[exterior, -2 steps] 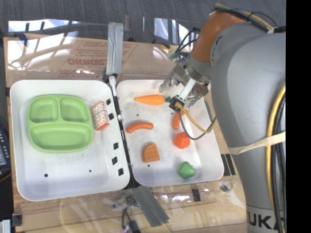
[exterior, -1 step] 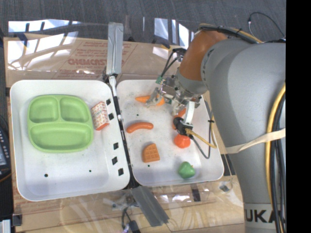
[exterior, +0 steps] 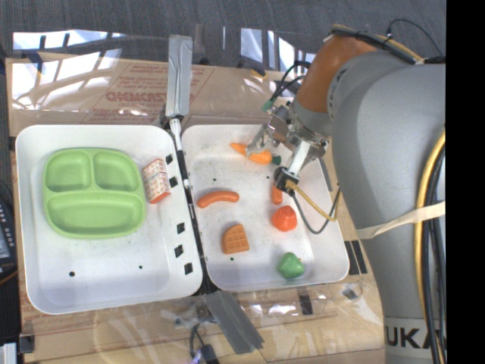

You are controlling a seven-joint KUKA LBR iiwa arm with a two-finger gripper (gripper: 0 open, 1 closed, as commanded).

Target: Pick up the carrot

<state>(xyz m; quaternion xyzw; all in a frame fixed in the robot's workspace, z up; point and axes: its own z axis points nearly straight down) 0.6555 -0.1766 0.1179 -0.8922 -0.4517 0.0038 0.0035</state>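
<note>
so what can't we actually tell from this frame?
- Gripper: sits over the carrot at the back of the right bin; too small and cluttered to tell whether it grips.
- Carrot: partly hidden by the gripper, so its full shape is unclear.
- Small orange piece: partly hidden by the cable; can't identify.
- Arm: cut off at the view's right.

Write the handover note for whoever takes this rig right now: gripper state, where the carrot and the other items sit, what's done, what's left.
Gripper: low over the far end of the right bin, directly at the carrot. Finger state can't be made out, so no grasp is confirmed.
Carrot: lying on the bin floor at the far end, orange, tip pointing left.
Also in the right bin: sausage, waffle, tomato, green pepper.
Left bin: green divided plate, with a small patterned can beside it at the bin's right edge.
Done: arm brought to the carrot.
Left: secure the grasp and lift.
</note>
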